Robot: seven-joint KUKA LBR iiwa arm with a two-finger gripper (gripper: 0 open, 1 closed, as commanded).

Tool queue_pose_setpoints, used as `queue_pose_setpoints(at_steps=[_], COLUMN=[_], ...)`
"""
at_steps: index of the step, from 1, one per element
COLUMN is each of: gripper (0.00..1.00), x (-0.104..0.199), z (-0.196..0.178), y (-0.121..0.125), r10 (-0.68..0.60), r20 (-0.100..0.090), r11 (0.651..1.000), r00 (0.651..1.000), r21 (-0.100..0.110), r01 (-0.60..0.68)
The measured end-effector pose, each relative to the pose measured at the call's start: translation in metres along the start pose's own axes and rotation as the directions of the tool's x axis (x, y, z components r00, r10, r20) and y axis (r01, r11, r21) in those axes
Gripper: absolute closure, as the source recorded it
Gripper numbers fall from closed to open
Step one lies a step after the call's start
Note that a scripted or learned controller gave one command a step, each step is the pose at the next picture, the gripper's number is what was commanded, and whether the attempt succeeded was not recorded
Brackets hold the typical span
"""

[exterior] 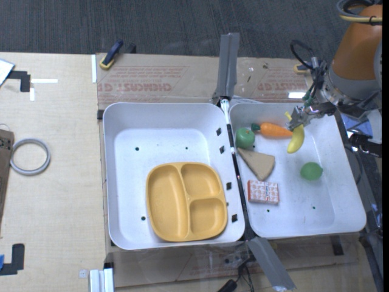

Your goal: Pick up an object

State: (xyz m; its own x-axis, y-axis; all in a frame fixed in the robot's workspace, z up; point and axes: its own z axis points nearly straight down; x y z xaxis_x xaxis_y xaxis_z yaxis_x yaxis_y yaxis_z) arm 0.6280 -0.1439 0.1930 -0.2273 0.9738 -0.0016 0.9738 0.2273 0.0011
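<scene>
The right bin (340, 218) holds several small items. An orange carrot (273, 130) lies near its back wall, with a yellow banana (296, 140) just right of it. A green round fruit (245, 138) sits at the bin's left side, above a tan wedge (258, 161). A red and white box (263, 192) lies below the wedge. A green ball (311, 171) rests toward the right. My gripper (298, 118) hangs at the back of this bin, right above the banana's top end and the carrot's right tip.
The left bin (121, 163) holds a yellow divided plate (186, 201). A roll of tape (27, 156) lies on the wooden bench at far left. A blue and yellow clamp (112, 53) sits behind the bins. The arm's cables hang at the right.
</scene>
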Motion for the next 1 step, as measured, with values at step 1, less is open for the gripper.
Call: queue_pose_setpoints(at_steps=[1], gripper=[1.0], x=[0.0033], z=[0.0055], y=[-0.0267], r10=[-0.257], r20=[-0.001], r11=[0.966], r00=[0.966], r21=[0.001], r01=[0.257])
